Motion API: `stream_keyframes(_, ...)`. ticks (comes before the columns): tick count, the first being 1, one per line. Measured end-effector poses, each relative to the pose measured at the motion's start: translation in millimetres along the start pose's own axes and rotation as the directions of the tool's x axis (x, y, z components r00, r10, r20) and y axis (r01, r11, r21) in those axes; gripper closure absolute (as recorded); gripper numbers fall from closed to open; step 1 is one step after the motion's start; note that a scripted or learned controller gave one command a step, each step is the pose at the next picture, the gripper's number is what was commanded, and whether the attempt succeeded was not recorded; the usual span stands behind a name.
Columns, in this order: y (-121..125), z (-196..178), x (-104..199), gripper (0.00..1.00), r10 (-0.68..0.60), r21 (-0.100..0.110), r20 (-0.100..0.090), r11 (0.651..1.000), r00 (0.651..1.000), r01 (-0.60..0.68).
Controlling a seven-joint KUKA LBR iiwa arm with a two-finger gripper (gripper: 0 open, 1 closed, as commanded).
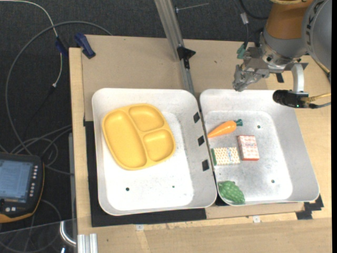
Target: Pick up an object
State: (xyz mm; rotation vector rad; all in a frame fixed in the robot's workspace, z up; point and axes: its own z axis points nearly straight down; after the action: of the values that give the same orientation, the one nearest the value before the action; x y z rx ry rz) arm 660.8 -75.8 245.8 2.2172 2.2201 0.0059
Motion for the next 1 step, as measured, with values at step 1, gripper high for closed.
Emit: stream_keyframes(1,-8.7,-8.0,58.3,1.00,-0.006,0.006,-0.003,1.000,1.000,0.006)
